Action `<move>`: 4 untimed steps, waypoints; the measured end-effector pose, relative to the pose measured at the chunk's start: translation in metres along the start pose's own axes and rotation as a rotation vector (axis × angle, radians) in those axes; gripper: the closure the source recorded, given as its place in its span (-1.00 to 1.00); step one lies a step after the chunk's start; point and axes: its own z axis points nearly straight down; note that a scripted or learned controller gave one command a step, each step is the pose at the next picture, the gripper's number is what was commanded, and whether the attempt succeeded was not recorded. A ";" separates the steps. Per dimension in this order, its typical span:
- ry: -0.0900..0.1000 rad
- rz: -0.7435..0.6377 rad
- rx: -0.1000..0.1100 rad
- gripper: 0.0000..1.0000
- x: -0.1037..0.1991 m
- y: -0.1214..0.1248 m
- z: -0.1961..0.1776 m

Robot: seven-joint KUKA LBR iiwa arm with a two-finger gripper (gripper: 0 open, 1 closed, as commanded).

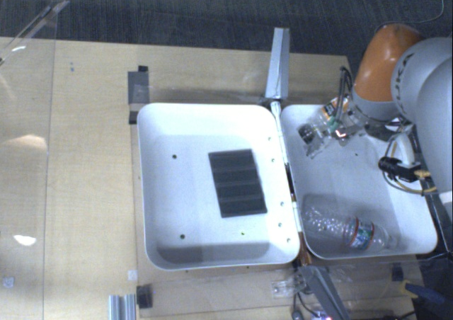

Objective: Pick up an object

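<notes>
A black ribbed rectangular pad [237, 183] lies flat near the middle of the left bin [156, 170]. A clear plastic bottle [343, 226] with a coloured label lies on its side along the front of the right bin [417, 237]. My gripper [310, 133] hangs over the back left corner of the right bin, well behind the bottle and to the right of the pad. Nothing is visibly held in it.
The grey arm with its orange band [382, 64] covers the back right of the right bin. Cables [403, 166] hang along that bin's right side. A metal post [277, 64] stands behind the wall shared by the bins.
</notes>
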 end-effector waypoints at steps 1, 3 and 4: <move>0.002 -0.005 0.000 1.00 0.001 0.000 -0.012; 0.009 0.082 -0.001 -1.00 0.010 0.005 -0.001; 0.002 0.096 -0.058 -1.00 -0.003 -0.063 -0.041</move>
